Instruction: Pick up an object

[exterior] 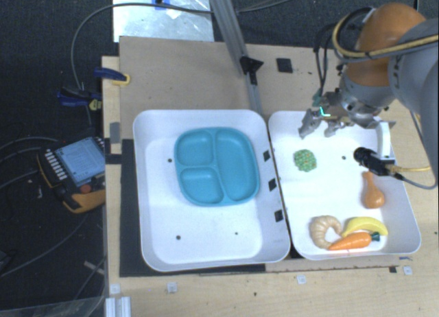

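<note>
Claw [321,127] spread, hovering at far side of right bin [411,237], gripping nothing. Green ball [305,160] just near of it; chicken leg [372,191], banana [365,225], carrot [351,241] near-right.

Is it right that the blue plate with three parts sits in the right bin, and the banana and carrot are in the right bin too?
Not quite. The camera view shows the blue plate sitting in the left bin, not the right one. The rest holds: the banana and the carrot lie in the right bin, near its front corner.
</note>
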{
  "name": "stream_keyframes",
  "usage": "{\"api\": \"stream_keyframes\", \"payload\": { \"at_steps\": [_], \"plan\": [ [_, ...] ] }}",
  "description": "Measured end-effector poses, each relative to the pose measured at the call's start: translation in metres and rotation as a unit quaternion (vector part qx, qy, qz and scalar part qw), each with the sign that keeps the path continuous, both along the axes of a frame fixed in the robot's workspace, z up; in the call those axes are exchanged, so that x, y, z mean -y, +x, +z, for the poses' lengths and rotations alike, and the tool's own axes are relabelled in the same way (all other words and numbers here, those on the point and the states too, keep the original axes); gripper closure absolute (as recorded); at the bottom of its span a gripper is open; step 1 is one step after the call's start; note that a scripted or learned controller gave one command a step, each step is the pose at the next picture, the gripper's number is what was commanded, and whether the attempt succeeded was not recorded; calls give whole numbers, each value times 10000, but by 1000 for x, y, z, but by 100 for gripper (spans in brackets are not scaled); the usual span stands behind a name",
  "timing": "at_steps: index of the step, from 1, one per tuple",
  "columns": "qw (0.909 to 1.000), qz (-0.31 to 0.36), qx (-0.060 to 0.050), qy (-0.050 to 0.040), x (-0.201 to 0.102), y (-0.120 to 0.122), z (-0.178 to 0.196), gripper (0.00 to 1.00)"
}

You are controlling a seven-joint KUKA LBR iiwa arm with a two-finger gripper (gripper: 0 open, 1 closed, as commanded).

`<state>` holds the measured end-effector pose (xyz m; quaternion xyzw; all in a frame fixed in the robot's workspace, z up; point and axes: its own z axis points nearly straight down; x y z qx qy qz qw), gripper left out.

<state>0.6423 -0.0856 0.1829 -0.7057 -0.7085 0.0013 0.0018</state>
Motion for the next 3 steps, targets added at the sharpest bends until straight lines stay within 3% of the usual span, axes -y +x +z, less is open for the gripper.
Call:
{"api": "stream_keyframes", "payload": {
  "at_steps": [1, 2, 3],
  "plan": [
    [10000, 3, 34, -3, 0, 2, 3, 0],
    [10000, -6, 10, -6, -1, 0, -59, 0],
    [10000, -11, 35, -8, -1, 2, -99, 0]
  ]
}}
